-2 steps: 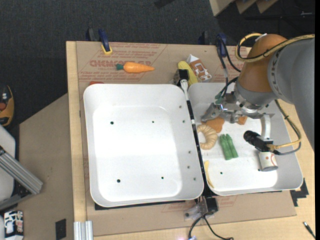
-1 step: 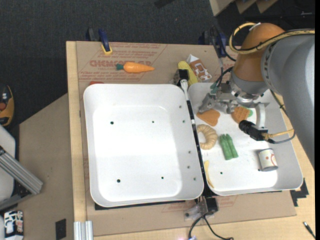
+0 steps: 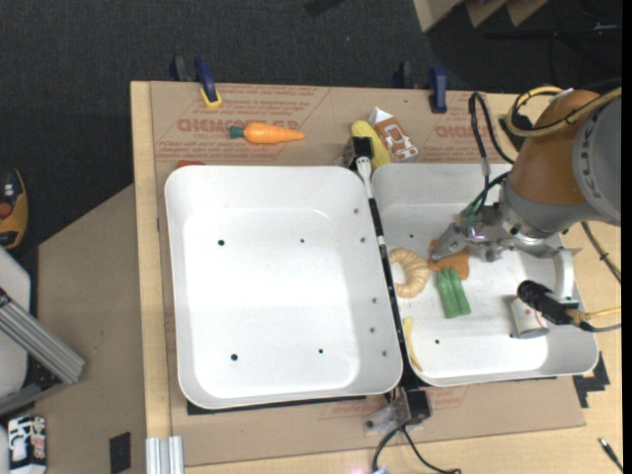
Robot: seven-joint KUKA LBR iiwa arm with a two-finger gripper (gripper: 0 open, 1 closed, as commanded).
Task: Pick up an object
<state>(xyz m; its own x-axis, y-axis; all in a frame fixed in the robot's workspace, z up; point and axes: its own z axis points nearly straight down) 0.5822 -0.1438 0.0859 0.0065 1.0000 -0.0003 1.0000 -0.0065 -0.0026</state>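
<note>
Because the gripper is crowded by the croissant and green piece, a grasp could be fouled; jaw state cannot be told.

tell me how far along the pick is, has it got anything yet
Done: the arm has reached into the right bin, and the gripper is low among the items there. In hand: nothing visibly lifted; it sits right by a small orange piece, but a grasp can't be confirmed. Left: closing on something and lifting it out. The green piece and the tan curled piece lie on the bin floor.
</note>
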